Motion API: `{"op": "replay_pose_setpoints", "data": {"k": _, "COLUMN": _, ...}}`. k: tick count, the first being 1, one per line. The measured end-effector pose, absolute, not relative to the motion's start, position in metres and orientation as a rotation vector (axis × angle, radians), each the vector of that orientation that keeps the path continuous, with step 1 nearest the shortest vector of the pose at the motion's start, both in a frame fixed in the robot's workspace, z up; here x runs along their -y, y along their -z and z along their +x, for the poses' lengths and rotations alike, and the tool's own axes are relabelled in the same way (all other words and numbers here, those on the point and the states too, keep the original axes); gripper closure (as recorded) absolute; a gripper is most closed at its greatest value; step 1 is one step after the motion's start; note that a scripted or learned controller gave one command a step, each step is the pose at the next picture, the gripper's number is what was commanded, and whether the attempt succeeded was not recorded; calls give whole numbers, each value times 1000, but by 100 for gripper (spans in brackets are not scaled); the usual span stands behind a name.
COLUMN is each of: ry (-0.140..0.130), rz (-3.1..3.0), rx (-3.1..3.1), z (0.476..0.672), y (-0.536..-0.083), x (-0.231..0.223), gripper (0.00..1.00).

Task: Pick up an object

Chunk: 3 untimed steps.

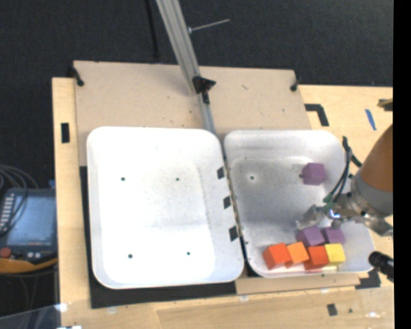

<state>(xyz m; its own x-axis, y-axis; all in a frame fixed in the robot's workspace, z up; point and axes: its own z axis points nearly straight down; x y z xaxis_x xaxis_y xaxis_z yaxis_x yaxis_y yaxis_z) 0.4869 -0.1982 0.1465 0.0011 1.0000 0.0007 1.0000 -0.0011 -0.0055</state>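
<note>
The arm's gripper (327, 214) hangs low over the right bin (274, 146), near its right wall; whether it is released or clenched, I cannot tell. Just below it, 2 purple blocks (314, 236) touch a row of orange, red and yellow blocks (305, 253) crowding the front rim. Another purple block (313, 173) sits apart with open floor leftward.

Bright, even light from overhead on my bench, and the left bin (157, 204) nearly blows out white. The right bin (274, 184) looks greyer and smudgy. Soft focus throughout; dark floor (55, 26) swallows detail.
</note>
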Motion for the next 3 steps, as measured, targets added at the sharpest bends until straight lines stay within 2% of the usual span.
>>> {"op": "replay_pose_setpoints", "data": {"k": 1, "ry": 5, "rz": -2230, "rx": 2227, "z": 490, "y": -97, "x": 200, "gripper": 0}}
{"op": "replay_pose_setpoints", "data": {"k": 2, "ry": 14, "rz": -2244, "rx": 2227, "z": 493, "y": -111, "x": 200, "gripper": 100}}
{"op": "replay_pose_setpoints", "data": {"k": 3, "ry": 4, "rz": -2227, "rx": 2225, "z": 493, "y": -155, "x": 207, "gripper": 100}}
